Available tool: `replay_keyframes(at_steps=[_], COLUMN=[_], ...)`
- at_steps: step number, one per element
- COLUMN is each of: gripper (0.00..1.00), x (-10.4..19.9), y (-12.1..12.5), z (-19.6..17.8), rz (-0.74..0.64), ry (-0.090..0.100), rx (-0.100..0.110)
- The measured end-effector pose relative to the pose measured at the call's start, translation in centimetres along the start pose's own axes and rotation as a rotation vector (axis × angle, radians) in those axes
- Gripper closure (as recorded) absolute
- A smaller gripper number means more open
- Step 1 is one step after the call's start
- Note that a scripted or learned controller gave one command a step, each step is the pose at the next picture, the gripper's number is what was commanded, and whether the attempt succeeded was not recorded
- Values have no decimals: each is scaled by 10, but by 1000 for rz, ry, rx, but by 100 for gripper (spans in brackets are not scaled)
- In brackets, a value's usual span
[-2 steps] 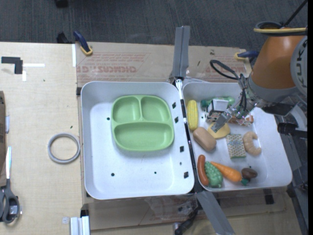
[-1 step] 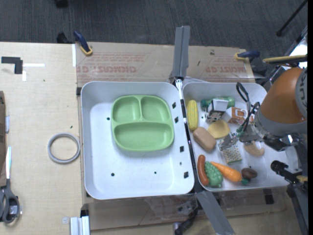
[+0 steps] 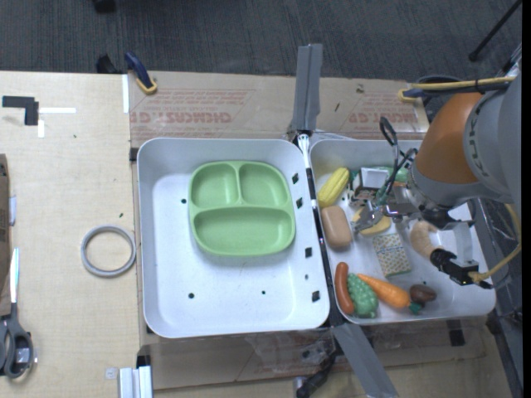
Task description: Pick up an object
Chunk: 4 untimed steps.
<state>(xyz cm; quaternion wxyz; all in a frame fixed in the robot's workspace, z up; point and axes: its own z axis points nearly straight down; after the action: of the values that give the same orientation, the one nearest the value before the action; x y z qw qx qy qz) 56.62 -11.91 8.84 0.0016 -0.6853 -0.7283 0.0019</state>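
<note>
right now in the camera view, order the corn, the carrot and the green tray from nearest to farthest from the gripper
Taking the gripper as the start, in the right bin:
1. Corn, just left of it and a little toward the back of the same bin.
2. Carrot, toward the front of the right bin.
3. Green tray, across the divider in the left bin.

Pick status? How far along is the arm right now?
Done: the arm has reached into the right bin, tool down among the toy food near the corn and bread roll. In hand: nothing visibly lifted; grasp can't be confirmed. Left: secure an item and raise it. The green tray sits in the left bin.
</note>
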Motion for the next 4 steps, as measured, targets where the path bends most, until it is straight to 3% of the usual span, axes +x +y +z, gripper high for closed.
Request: replay_keyframes(at_steps=[1, 2, 3, 4], gripper=[0, 0, 100, 100], x=[-9, -27, -28, -48], y=[-10, -92, -92, -6], z=[0, 1, -5, 0], rz=[-23, 72, 75, 39], ry=[0, 2, 4, 1], rx=[2, 2, 7, 0])
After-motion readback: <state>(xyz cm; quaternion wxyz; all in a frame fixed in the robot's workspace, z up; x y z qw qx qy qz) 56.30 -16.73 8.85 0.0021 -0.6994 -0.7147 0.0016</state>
